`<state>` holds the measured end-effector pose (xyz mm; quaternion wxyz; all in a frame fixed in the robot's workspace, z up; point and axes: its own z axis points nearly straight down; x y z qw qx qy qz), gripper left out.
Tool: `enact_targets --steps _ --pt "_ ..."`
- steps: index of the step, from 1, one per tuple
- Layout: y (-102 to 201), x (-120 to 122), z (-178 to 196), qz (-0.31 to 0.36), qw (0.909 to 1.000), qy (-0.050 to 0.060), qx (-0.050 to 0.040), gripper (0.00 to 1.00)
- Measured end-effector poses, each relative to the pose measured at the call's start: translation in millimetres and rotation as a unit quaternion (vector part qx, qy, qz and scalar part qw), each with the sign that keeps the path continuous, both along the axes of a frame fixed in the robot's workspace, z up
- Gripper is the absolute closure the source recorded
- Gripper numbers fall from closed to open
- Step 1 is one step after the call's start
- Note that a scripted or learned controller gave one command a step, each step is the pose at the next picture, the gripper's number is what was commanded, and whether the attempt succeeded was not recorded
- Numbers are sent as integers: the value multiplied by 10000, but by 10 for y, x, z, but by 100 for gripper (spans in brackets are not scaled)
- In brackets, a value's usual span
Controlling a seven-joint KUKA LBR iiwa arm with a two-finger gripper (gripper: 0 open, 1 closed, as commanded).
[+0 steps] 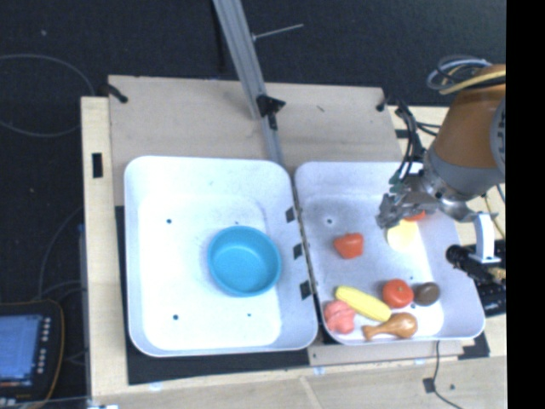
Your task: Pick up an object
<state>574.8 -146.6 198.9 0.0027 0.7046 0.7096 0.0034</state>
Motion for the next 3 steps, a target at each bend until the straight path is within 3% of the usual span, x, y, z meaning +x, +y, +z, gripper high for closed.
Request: enact_targets --steps 1,3 --pt "-7 13 124 -9 10000 22 -2 100" --pt "1096 -156 85 12 10000 56 12 100"
